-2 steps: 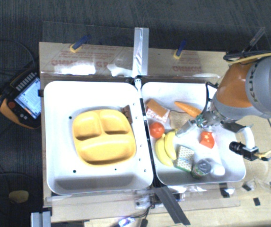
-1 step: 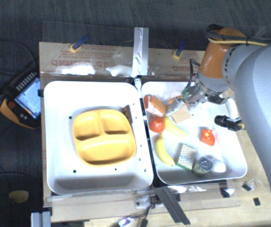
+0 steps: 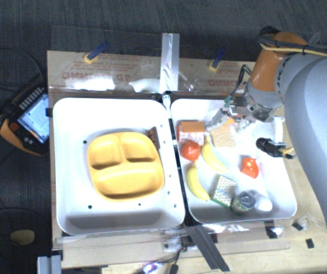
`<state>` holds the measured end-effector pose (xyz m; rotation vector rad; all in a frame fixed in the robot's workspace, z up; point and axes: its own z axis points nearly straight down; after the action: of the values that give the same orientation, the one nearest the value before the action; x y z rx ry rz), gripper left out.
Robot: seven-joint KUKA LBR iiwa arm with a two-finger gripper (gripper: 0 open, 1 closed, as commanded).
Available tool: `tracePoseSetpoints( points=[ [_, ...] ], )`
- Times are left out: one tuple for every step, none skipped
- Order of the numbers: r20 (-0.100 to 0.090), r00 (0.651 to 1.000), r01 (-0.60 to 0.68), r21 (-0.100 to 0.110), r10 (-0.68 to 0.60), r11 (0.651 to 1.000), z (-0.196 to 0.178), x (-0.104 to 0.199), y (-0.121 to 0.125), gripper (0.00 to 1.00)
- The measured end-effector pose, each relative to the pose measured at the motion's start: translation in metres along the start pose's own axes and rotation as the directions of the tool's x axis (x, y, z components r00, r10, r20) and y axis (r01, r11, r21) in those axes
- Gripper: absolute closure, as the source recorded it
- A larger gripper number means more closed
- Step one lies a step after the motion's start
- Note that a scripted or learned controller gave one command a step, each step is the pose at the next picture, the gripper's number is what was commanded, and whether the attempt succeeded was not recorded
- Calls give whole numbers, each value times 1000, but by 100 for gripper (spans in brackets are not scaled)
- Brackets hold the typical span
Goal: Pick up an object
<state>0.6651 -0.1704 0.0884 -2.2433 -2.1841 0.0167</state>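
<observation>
My gripper [image 3: 228,117] hangs low over the far side of the right bin [image 3: 283,181], just above a beige cracker-like slab [image 3: 223,136]. An orange-brown box [image 3: 190,128] and a red tomato [image 3: 190,150] lie to its left. Two bananas [image 3: 212,156] [image 3: 196,182] lie in the middle of the bin. A small red fruit [image 3: 250,166] is to the right. Toward the front are a green patterned packet [image 3: 224,190], a dark can [image 3: 243,202] and a white object [image 3: 264,203]. Nothing is visibly held.
The left bin [image 3: 66,153] holds a yellow divided plate [image 3: 126,163] and a small brown item [image 3: 153,136] by the divider. The grey arm [image 3: 311,124] covers the right side. A handheld controller [image 3: 29,121] lies on the floor at left.
</observation>
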Motion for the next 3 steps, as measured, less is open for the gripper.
tracePoseSetpoints(
  points=[
    [3, 993, -119, -21, 119, 993, 1, 13, -64, 0],
    [2, 973, -231, -16, 231, 973, 1, 34, 3, 0],
    [4, 998, 58, -23, -58, 998, 0, 55, -65, 0]
  ],
)
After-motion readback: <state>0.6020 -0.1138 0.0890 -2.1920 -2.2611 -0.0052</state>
